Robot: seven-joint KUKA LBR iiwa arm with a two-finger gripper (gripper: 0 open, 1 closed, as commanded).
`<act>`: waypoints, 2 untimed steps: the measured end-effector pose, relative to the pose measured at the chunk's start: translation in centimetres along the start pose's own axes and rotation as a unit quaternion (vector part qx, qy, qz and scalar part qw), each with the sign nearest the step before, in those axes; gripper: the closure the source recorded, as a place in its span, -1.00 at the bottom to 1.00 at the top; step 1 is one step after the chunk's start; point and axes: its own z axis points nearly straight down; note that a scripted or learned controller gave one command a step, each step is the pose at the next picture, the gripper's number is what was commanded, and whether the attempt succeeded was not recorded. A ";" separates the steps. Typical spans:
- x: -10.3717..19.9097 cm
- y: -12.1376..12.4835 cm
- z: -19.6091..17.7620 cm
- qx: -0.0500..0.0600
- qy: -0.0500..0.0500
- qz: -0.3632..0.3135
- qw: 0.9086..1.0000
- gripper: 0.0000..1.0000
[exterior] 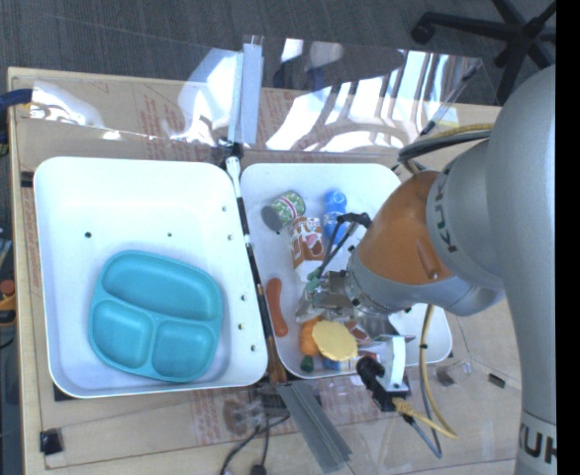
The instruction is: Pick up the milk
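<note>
In the right bin [409, 181], the tool [328, 300] hangs low over crowded toy food, its grip state impossible to tell. The milk [307, 240] lies just beside it, near a blue bottle [334, 204]. The left bin [62, 181] holds a teal tray [156, 315].

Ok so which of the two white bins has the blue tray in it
The left bin holds the blue three-compartment tray. The right bin holds a jumble of small items instead, and the arm is over it.
</note>
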 end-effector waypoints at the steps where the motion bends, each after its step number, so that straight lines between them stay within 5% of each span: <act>1: 11.1 6.4 -9.0 0.001 0.001 -0.043 0.999 1.00; 2: 23.1 6.0 -10.9 0.001 0.000 -0.205 0.979 1.00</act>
